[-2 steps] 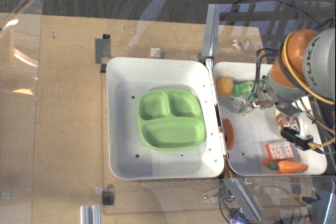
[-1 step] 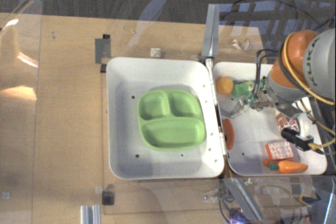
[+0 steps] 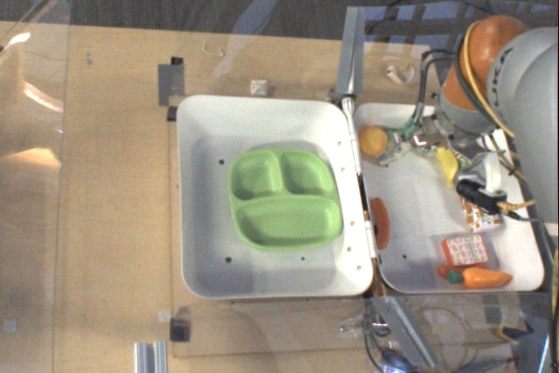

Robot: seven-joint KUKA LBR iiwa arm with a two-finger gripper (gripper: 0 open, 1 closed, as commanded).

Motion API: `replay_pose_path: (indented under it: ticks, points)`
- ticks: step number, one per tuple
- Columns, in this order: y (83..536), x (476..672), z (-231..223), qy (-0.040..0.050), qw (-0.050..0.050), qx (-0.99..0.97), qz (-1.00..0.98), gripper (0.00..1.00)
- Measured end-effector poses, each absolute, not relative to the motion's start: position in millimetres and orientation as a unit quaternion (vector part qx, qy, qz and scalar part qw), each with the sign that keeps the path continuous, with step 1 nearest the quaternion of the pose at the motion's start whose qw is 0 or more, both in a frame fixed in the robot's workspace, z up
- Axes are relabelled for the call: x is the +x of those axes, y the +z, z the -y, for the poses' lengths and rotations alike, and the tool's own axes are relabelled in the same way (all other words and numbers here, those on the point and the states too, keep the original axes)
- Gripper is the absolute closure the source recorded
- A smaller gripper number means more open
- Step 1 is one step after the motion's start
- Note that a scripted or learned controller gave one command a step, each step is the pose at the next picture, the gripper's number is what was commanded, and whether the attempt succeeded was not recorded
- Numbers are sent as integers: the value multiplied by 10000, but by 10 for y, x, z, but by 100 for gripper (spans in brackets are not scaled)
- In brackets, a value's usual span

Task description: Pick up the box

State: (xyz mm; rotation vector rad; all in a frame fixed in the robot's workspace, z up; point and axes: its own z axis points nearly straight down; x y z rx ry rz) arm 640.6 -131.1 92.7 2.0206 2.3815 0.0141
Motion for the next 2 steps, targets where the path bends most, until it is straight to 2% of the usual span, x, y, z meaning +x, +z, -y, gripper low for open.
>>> replay_pose_path:
  ticks: [1, 2]
  points:
    - [957, 6605, 1266, -120, -101, 6697, -7424, 0]
    - [935, 5880, 2039, 46, 72, 6099, -7925, 0]
